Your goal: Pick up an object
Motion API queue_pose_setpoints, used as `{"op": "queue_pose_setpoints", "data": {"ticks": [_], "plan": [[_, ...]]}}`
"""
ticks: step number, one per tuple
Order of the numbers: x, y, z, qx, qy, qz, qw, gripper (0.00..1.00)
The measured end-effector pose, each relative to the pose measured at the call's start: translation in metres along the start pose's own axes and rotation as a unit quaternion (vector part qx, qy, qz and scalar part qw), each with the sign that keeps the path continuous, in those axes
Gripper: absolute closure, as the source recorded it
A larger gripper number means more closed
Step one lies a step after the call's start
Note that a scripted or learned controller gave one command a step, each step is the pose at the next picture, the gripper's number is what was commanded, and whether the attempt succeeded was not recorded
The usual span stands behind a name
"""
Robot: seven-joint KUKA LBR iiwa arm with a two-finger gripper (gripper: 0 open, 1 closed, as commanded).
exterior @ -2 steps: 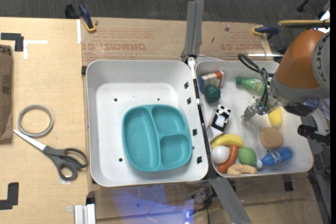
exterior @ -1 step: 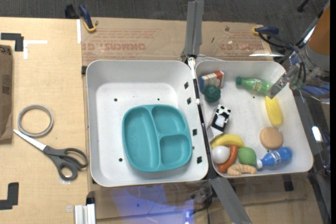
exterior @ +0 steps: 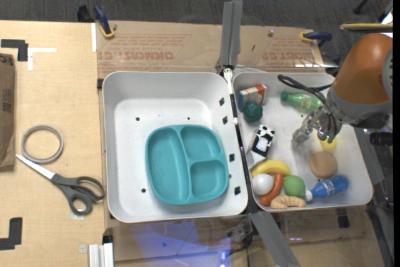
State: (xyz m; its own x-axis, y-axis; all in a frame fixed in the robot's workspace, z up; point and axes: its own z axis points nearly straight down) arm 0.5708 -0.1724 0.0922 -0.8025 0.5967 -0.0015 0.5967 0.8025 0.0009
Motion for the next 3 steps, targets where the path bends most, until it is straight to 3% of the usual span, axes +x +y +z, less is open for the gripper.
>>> {"op": "queue_pose_setpoints", "data": {"ticks": [1, 2, 3], "plan": [[0.0, 0.0, 0.0, 0.0, 0.0, 0.0, 1.0, 0.0], [-0.059, 0.037, 0.004, 0.011, 0.017, 0.074, 0.9971, 0.0], [-0.081, -0.002, -0.052, 0.0, -0.002, 0.118, 0.9931, 0.0]]}}
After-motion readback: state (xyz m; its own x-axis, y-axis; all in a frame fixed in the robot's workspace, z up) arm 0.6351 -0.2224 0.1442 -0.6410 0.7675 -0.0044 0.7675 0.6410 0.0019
